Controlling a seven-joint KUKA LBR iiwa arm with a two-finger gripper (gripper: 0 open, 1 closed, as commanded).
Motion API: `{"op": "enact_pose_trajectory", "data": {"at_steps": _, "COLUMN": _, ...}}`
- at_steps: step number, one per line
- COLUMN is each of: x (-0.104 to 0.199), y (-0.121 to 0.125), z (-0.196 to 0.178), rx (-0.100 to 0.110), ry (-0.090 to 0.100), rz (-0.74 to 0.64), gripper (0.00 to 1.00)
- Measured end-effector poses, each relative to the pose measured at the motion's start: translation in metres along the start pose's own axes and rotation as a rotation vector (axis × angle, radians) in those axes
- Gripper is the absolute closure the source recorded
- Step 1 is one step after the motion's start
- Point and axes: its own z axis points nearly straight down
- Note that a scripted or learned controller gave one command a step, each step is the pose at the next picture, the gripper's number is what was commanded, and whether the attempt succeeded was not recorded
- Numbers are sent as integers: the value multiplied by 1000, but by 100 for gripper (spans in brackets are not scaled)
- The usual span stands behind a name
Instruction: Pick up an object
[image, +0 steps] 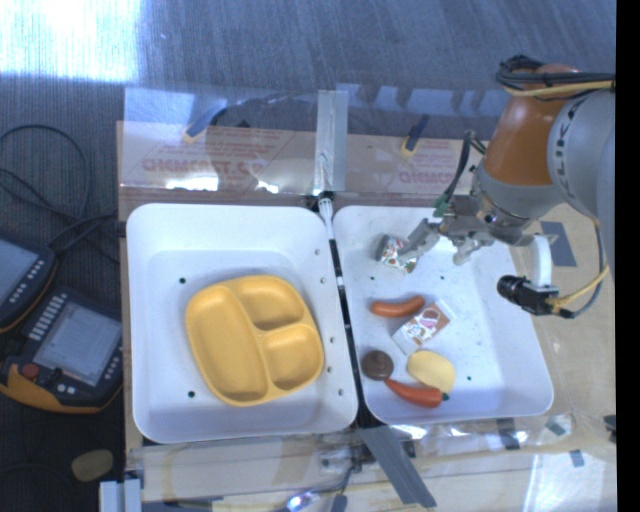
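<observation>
In the camera view, two white bins sit side by side on the bench. The left bin (150, 300) carries a yellow divided tray (253, 338) lying near its middle.

The right bin (500, 370) bears the loose items. A small crumpled packet (396, 252) lies toward the bin's far left corner. Nearer the middle is an orange sausage-shaped piece (398, 307), and just beside it, toward the near edge, a small printed sachet (422, 325). Along the near edge sit a brown round piece (377, 364), a pale yellow potato-like piece (431, 369) and a red-orange carrot-like piece (415, 393); the yellow piece touches the carrot-like one.

The grey arm with its orange band (525, 135) reaches in over the bin's far right part. The hand (446, 242) hangs above the far edge zone, its two fingers spread apart, one tip just beside the crumpled packet. Nothing lies between the fingers.
</observation>
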Motion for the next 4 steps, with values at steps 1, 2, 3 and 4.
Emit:
{"op": "enact_pose_trajectory", "data": {"at_steps": 1, "x": 4, "y": -72, "z": 96, "rx": 1, "ry": 1, "rz": -206, "gripper": 0}}
{"op": "enact_pose_trajectory", "data": {"at_steps": 2, "x": 5, "y": -71, "z": 90, "rx": 5, "ry": 4, "rz": -207, "gripper": 100}}
{"op": "enact_pose_trajectory", "data": {"at_steps": 3, "x": 16, "y": -88, "z": 103, "rx": -27, "ry": -6, "rz": 3, "gripper": 100}}
{"op": "enact_pose_trajectory", "data": {"at_steps": 4, "x": 17, "y": -88, "z": 105, "rx": -23, "ry": -5, "rz": 0, "gripper": 0}}
